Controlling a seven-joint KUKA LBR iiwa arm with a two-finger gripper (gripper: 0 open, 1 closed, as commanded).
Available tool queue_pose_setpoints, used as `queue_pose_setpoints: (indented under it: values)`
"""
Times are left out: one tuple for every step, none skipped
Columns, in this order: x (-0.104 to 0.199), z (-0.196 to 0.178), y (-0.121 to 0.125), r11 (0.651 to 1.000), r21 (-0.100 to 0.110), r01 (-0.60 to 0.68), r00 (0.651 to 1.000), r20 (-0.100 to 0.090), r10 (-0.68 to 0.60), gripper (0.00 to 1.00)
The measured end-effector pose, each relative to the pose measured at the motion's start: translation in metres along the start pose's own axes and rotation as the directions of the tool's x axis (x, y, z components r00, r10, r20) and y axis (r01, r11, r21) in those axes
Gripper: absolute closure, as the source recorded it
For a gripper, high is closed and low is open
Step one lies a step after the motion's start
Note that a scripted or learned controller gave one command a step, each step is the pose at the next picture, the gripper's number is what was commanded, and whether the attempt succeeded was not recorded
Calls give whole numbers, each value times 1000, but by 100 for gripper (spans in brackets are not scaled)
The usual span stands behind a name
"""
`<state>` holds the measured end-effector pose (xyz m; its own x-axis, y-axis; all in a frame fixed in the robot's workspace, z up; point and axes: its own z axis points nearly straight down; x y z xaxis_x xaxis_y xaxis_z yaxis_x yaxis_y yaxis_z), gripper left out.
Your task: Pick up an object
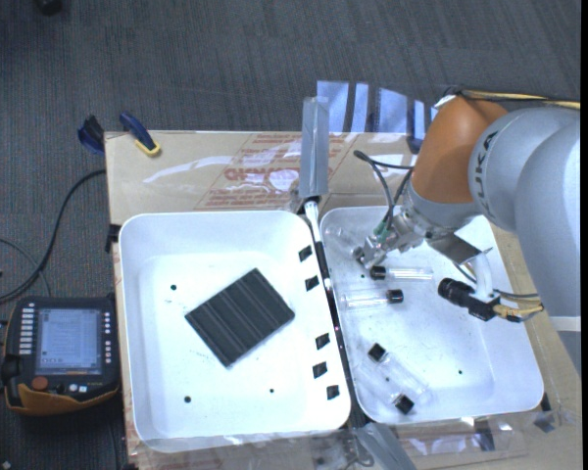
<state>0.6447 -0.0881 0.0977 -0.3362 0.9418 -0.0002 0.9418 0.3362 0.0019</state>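
Leftmost, on the dark carpeted floor (176, 47), lies a teach pendant (59, 352) with a grey screen in a black and orange casing, its cable curling away over the carpet. Beside it stands the worktop (206, 164), its tan cardboard-like surface printed with faded red lettering, and a blue-and-yellow clamp (137, 133) grips its far left corner.

Next comes the left bin (142, 253), shallow, white and smooth with rounded corners. On its floor lies a flat, dark grey ribbed slab (240, 315), rectangular and turned at a slant, with parallel grooves running along its length. Small black clips (319, 342) line the seam between the two bins.

Further right, the right bin (510, 399) holds several small clear plastic tubes with black caps. One capped tube (370, 300) lies level near the bin's middle, another clear tube (412, 274) lies just above it, and two more capped pieces (392, 380) rest toward the near edge, close together.

Over the far part of this bin the hand (370, 256) is low, near the tubes at the bin's upper left. Whether it is released or clenched cannot be told, and nothing shows plainly between its parts. Behind it rise the orange band (451, 155) and the smooth grey arm (539, 184), and a black cylindrical fitting (465, 297) with cables hangs beneath.
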Motion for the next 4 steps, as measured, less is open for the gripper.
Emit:
queue_pose_setpoints:
  values:
    - [0, 0, 0, 1000, 0, 0, 1000, 0, 0, 0]
    - [0, -10, 1, 1000, -2, 0, 1000, 0, 0, 100]
    - [0, -10, 0, 1000, -2, 0, 1000, 0, 0, 0]
    - [0, -10, 0, 1000, -2, 0, 1000, 0, 0, 0]
